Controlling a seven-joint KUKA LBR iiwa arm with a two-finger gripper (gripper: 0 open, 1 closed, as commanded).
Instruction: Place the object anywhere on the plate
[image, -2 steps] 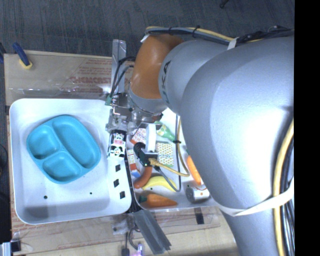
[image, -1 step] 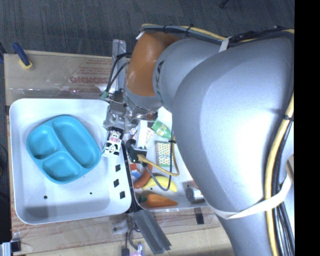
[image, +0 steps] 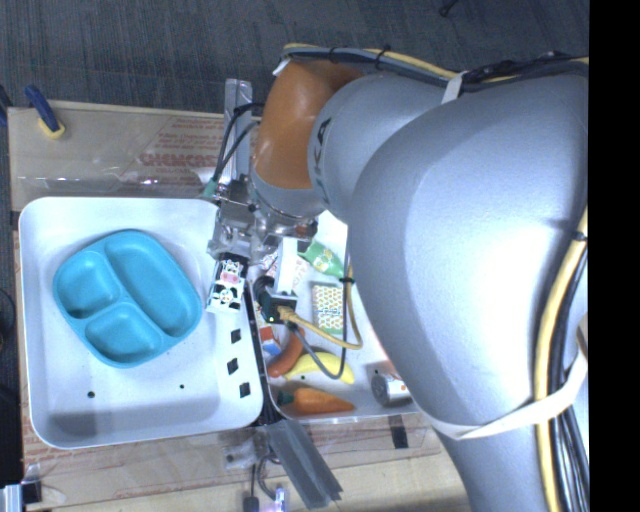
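A blue plate (image: 125, 295) with three compartments lies in the left white bin (image: 60, 420), toward its left side. My gripper (image: 232, 262) hangs over the right wall of that bin, just right of the plate. A small white carton with black cow patches (image: 226, 285) sits between the fingertips, upright and lifted above the bin wall; the gripper is shut on it. The carton is apart from the plate, a short way off its right rim. The grey arm with its orange band (image: 290, 120) covers most of the right bin.
The right bin holds several items under the arm: a green packet (image: 322, 258), a yellow mesh-printed card (image: 328, 305), a banana (image: 325, 365), a carrot (image: 315, 402) and a silver can (image: 390, 388). A blue clamp (image: 45, 110) sits at the bench's far left corner.
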